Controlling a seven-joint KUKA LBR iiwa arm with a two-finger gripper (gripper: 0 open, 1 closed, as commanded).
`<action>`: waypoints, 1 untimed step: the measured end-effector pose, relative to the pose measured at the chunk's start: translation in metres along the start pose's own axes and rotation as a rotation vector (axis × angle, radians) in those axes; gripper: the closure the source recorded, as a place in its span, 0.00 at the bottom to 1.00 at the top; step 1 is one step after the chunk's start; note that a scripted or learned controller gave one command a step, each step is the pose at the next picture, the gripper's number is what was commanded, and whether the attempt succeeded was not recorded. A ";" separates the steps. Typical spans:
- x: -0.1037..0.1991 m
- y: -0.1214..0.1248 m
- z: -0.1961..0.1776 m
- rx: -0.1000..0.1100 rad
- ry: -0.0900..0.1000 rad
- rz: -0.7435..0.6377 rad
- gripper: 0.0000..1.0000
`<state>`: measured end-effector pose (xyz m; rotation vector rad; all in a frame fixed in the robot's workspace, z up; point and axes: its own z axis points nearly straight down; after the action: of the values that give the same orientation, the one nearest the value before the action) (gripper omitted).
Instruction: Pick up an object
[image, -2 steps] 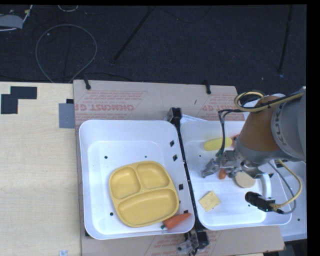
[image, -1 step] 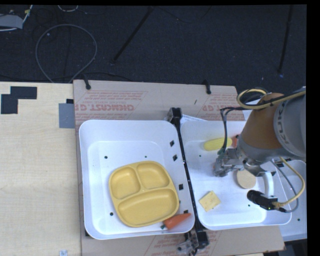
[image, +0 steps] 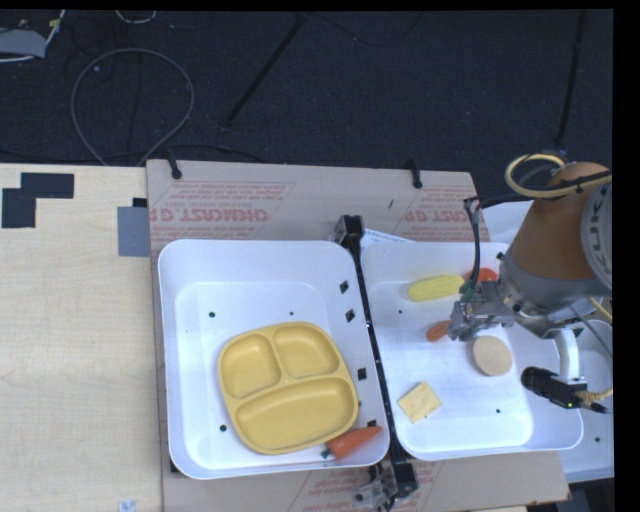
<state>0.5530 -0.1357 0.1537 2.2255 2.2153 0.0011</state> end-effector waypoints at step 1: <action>-0.001 0.001 -0.053 -0.001 0.000 -0.005 1.00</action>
<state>0.5538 -0.1366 0.2067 2.2191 2.2207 0.0023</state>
